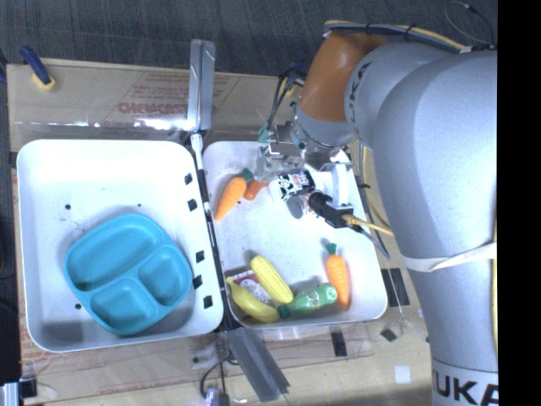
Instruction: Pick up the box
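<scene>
A cardboard-covered desk (101, 100) carries two shallow white bins side by side. In the near corner of the right bin (287, 244), a banana (249, 304), a corn cob (272, 279) and a green vegetable (311, 299) lie bunched together, with a carrot (338, 279) just beside them. The left bin (51, 176) holds a blue divided plate (127, 273) toward its near edge. Farther back in the right bin, what appears to be the box (296, 182), a small black-and-white printed item, sits near the far edge, touching or just under the tool (283, 161). Whether the tool is apart, together or clamped on anything cannot be told from this angle. A second carrot (228, 197) lies just beside it, toward the bin's left wall. The grey arm (423, 142) leans over the far right corner. For a clean pick, the tool likely needs to centre squarely over the box, keep clear of that carrot, close firmly, then lift straight up.
</scene>
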Tool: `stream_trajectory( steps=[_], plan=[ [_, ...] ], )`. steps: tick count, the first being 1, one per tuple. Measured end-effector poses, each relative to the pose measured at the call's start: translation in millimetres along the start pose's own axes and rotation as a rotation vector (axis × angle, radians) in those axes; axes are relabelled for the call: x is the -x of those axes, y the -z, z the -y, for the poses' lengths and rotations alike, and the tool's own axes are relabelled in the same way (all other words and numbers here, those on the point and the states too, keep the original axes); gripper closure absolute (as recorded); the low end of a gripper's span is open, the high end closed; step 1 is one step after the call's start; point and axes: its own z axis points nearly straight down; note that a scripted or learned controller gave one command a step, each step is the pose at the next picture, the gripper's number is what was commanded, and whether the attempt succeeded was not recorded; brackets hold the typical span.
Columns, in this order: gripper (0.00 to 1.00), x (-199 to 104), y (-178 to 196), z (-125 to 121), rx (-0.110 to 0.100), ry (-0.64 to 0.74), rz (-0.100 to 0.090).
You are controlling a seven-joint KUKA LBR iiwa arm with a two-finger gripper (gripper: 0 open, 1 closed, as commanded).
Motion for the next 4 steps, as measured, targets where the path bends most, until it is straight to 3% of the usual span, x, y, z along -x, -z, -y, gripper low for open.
stream_trajectory(
  steps=[1, 2, 3, 4],
  plan=[
    [1.0, 44, -60, 70, 0.001, 0.131, -0.001],
    [1.0, 88, -59, 50, 0.001, -0.016, -0.006],
    [1.0, 110, -60, 135, 0.002, 0.016, -0.001],
    [1.0, 42, -61, 143, 0.001, -0.026, -0.001]
  ],
)
